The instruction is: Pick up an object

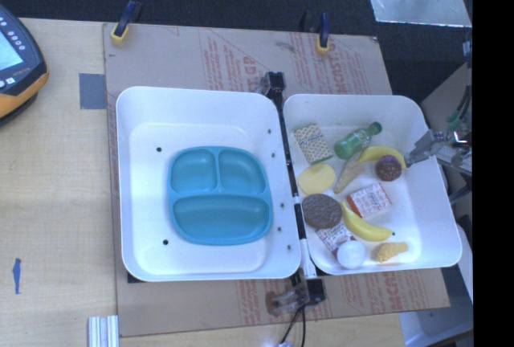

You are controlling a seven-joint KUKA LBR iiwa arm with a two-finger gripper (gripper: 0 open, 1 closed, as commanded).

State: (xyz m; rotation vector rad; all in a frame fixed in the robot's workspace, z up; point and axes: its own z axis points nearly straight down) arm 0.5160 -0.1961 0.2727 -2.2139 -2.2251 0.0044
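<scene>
The right bin [430, 213] holds several toy foods: a checked cracker [312, 142], a green bottle [356, 140], a dark purple ball [389, 169], a yellow round piece [316, 177], a brown cookie [321, 210], a banana [365, 225], a red-and-white packet [369, 199] and a white egg [350, 255]. My gripper [427, 148] reaches in at the bin's right rim, just right of the purple ball and a second banana [381, 153]. Nothing appears held in it.
The left bin [140, 177] carries a blue divided plate [219, 194]. A yellow-and-grey control pendant [16, 64] lies at the far left of the bench. Clamps [323, 32] hold the cardboard sheet at its back edge.
</scene>
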